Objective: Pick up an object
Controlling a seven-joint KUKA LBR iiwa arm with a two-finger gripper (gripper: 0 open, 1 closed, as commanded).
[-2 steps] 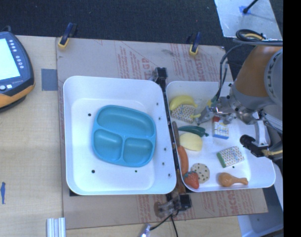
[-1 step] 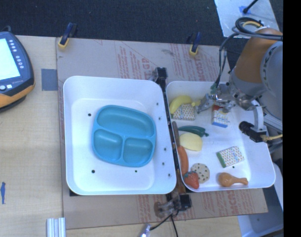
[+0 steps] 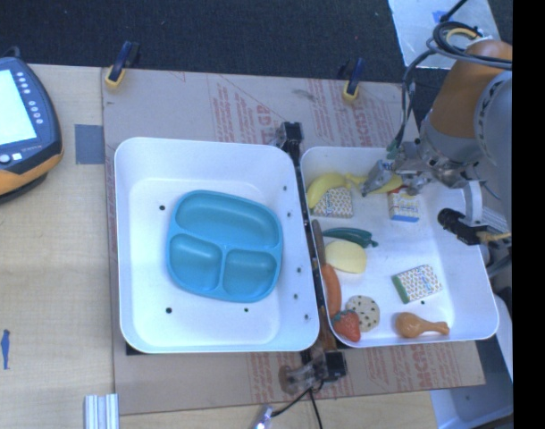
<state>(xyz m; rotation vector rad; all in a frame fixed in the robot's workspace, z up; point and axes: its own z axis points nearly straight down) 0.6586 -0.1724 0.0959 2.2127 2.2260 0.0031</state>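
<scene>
Fingers' state I cannot tell; gripper (image 3: 386, 179) hovers over right bin (image 3: 465, 315) (near banana (image 3: 324, 188))

The gripper (image 3: 386, 179) hides part of the yellow banana (image 3: 324, 187) beneath it. The teach pendant (image 3: 13, 137) is cut by the left edge.
</scene>
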